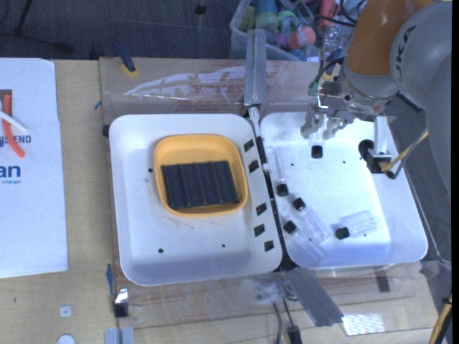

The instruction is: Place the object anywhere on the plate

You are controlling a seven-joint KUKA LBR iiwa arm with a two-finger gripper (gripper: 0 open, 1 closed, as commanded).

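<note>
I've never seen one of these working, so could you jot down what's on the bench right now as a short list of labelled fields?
left bin: white, holds a yellow plate
on plate: dark ribbed slab
right bin: white, holds clear tubes with black caps
arm: grey, orange band, reaching in over the right bin
hand: above the right bin's far-left part; nothing seen between its fingers
behind bench: box of colourful items
</note>
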